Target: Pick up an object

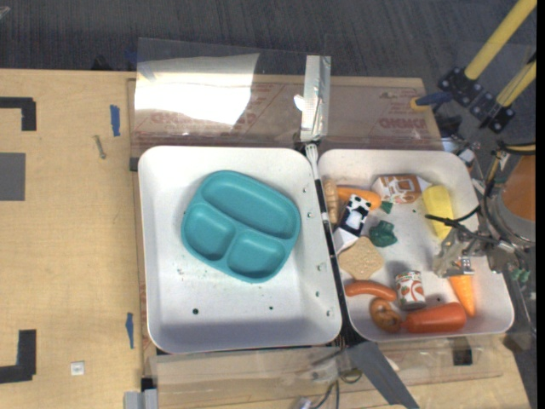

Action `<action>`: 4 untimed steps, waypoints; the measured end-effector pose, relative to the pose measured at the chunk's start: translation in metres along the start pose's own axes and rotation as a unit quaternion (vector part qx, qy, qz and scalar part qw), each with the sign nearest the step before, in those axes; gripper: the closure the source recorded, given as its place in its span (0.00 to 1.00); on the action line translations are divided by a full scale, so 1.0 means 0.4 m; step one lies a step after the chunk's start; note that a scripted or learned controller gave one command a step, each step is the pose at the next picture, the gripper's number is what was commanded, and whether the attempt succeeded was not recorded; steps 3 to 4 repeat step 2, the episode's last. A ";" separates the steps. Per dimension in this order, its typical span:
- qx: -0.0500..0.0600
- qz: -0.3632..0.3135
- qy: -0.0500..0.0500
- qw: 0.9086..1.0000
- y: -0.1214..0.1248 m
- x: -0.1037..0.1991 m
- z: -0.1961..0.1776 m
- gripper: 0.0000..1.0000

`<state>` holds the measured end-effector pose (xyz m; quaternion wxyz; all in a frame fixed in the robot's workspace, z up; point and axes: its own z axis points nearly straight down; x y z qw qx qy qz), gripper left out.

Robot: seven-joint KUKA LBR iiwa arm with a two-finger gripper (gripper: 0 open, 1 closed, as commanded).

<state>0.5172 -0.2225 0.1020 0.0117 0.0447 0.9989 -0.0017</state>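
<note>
Pincer (451,258): you are watching it hovering in the right white plastic bin (490,318), just above the orange plastic carrot (462,290); grip state unclear. Approach step; next, descending squarely.

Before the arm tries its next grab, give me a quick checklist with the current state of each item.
1. Gripper over the right bin: ok, it hangs near that bin's right side.
2. Something within reach: ok, an orange carrot lies right below it, and a yellow piece sits just beyond.
3. Gripper holding anything: cannot tell, its fingers blur into cables.
4. Target free of neighbours: not ok, the carrot touches a red sausage.
5. Teal tray clear of the work: ok, it sits alone in the left bin.
</note>
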 end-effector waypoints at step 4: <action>-0.001 -0.020 0.007 1.000 -0.002 0.009 0.033 0.00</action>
